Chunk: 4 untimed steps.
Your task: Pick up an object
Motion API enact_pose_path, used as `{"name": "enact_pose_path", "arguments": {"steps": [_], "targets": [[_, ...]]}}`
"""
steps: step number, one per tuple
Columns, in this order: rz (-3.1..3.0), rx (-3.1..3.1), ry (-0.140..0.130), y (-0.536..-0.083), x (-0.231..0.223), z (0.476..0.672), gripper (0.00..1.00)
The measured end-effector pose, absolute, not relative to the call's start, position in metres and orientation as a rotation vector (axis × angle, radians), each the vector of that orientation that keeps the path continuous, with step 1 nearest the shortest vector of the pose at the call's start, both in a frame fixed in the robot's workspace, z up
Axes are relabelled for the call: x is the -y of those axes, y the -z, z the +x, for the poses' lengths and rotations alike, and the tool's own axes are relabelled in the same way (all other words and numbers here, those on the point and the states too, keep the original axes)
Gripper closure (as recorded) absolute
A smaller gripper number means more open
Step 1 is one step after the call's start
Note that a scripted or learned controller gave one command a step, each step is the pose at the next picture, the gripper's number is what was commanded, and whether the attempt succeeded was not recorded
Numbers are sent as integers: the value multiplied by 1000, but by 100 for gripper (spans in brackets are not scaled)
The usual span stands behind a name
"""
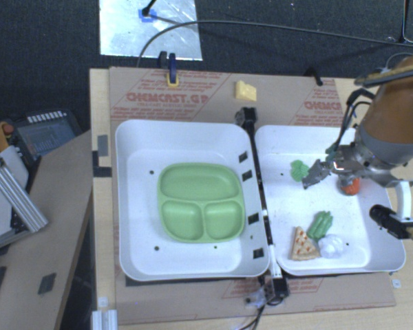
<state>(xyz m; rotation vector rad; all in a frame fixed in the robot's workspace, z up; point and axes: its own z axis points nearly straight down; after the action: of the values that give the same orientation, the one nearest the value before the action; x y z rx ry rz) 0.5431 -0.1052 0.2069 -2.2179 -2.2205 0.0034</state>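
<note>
1. Seen from above at a slant, the counter [100,205] carries two shallow white bins side by side on a sheet of printed cardboard [193,95].
2. The left bin [134,150] holds a pale green divided plate [201,201] near its centre, with one wide compartment at twelve o'clock and two smaller ones at six.
3. The right bin [382,256] holds the loose objects. A small green piece [299,170] lies at about ten o'clock in the bin.
4. Toward six o'clock in that bin sit a toy pizza slice [303,244], a green leafy piece [321,223] just beside it at its one o'clock, and a white lump [332,246] touching the leafy piece's lower end.
5. An orange-red object [350,185] lies at about two o'clock in the bin, right under the arm's wrist.
6. The arm [399,115] reaches in from three o'clock. Its end effector [323,170] hangs over the right bin, between the small green piece and the orange-red object; I cannot tell whether it is open or closed, and nothing shows in its grip.
7. Beyond the bins at twelve o'clock, a yellow block [246,90] rests on the cardboard, and a blue-and-yellow clamp [172,71] grips the cardboard's far edge.
</note>
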Motion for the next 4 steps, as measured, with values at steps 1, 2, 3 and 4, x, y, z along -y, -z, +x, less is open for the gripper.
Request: {"name": "enact_pose_path", "arguments": {"steps": [1,2,3,4], "targets": [[-2218,2221,-2,-156,102,553,0],[-2219,2220,-3,-110,110,554,0],[-2222,2226,3,-124,110,556,100],[-2223,2228,5,-172,117,562,100]]}}
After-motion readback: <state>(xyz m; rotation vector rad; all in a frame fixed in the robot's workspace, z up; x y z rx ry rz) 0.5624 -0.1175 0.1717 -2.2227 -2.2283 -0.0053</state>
